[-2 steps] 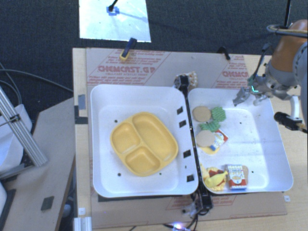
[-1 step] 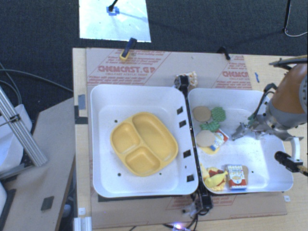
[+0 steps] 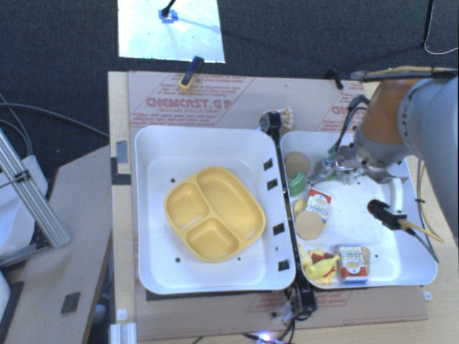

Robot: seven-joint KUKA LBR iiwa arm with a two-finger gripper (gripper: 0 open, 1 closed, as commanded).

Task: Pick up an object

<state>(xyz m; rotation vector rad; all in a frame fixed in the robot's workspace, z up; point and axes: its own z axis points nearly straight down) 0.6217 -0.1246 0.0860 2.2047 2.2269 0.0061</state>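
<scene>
1. Two shallow white bins are set side by side on the bench. The left bin [image 3: 143, 213] is occupied by a yellow three-compartment tray [image 3: 214, 213], which lies skewed near its middle.
2. Small items are held in the right bin [image 3: 401, 256], gathered along its left wall and near edge.
3. A tan round item [image 3: 296, 165] is placed in the far-left corner, with a green item [image 3: 297, 184] just beside it on the near side.
4. A red-and-white packet [image 3: 319, 205] and a tan disc [image 3: 310, 226] are found further along the left wall, close together.
5. Yellow food pieces [image 3: 320, 267] and a red-and-white box [image 3: 351, 262] are laid side by side at the near edge.
6. The gripper [image 3: 323, 172] is held low in the far part of the right bin, just beside the green item and just beyond the packet. Whether it is open or closed cannot be told, and contact with either item cannot be made out.
</scene>
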